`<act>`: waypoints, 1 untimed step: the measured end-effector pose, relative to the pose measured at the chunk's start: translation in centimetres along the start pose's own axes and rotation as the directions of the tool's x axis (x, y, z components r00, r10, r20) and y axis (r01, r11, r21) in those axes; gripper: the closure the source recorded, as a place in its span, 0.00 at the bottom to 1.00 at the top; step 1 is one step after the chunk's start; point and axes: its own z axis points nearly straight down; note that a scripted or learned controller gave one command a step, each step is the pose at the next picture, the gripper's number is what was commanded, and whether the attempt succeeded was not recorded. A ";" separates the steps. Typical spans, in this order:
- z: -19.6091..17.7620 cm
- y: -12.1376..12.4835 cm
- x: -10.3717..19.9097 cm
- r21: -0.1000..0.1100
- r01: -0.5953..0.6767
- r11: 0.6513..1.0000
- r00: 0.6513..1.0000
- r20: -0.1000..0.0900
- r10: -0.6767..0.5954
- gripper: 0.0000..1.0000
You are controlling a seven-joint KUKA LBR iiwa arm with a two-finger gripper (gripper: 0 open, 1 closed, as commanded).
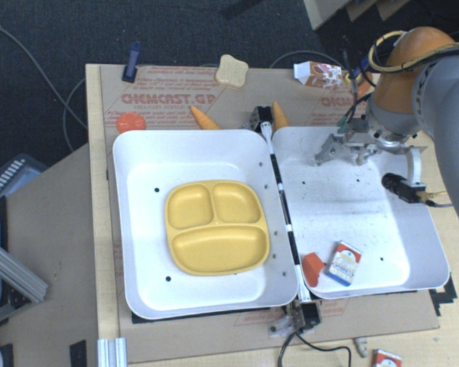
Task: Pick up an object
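Where the worktop [176,98] stood on dark carpet, its brown board carried two white bins: the left bin [138,205] held a yellow divided tray [214,226], the right bin [413,243] an orange block [313,267] touching a small carton [343,264] near its front edge. The grey arm [436,75] reached in from the right, its hand [344,147] low over the right bin's far end, well apart from both items. Whether the hand was spread or pressed together could not be told.
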 end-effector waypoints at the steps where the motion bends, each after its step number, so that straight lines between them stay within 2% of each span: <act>1: -1.5 -3.0 -4.4 0.003 0.000 1.000 1.000 -0.001 0.000 0.00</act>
